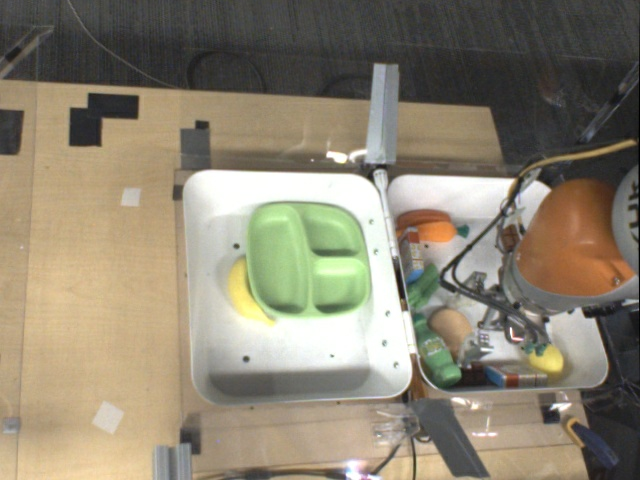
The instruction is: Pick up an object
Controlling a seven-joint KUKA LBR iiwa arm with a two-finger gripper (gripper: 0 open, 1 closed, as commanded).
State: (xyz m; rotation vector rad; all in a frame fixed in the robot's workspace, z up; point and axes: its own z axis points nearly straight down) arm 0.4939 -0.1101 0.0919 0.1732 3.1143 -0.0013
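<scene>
Bench, right bin [596, 364]: arm lowered, claw [497, 330] among clutter, grip state unclear.

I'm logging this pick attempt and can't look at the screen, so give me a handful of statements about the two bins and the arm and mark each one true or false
1. The green divided tray lies in the left bin. True.
2. A yellow object sticks out from under the tray's left edge. True.
3. The arm's gripper is over the left bin. False: it is over the right bin, among the small items there.
4. The orange object lies near the front edge of the right bin. False: it lies at the far end, close to the divider.
5. The green divided tray is stacked with small objects. False: its compartments look bare.
6. A tan egg-shaped object lies in the right bin, left of the gripper. True.
</scene>
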